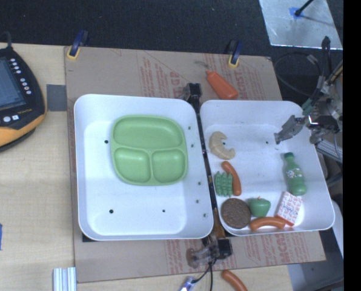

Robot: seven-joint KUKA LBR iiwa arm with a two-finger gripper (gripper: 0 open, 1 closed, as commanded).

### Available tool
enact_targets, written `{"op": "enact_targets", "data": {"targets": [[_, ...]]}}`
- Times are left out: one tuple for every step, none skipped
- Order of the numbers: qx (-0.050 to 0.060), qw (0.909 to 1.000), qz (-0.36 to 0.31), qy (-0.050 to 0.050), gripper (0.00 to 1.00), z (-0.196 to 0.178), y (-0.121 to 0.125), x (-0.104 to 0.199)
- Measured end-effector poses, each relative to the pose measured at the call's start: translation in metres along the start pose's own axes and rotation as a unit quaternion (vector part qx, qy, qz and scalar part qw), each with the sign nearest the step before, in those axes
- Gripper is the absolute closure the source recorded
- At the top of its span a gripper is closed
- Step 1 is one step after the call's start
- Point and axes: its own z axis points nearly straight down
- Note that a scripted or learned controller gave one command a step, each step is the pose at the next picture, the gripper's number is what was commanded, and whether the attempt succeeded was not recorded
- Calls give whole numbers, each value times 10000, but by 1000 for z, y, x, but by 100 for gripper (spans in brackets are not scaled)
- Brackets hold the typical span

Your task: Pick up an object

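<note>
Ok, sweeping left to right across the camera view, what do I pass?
Teach pendant → green divided plate → croissant-shaped piece → green bottle → claw sits above the right bin.

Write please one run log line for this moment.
gripper: over right bin, upper right, holding nothing seen | nearest item: green bottle | left bin: green tray | pick: not yet done

Both white bins [89, 180] look smooth glossy plastic, green tray [149, 149] matt plastic, bench [29, 193] light wood w/ cardboard sheet [156, 71].
</note>
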Motion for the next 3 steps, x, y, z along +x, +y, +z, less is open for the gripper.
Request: {"op": "enact_targets", "data": {"targets": [[14, 10000, -10, -3, 0, 141, 12, 57], [3, 10000, -2, -5, 0, 169, -7, 73], [9, 10000, -20, -13, 100, 159, -7, 72]]}}
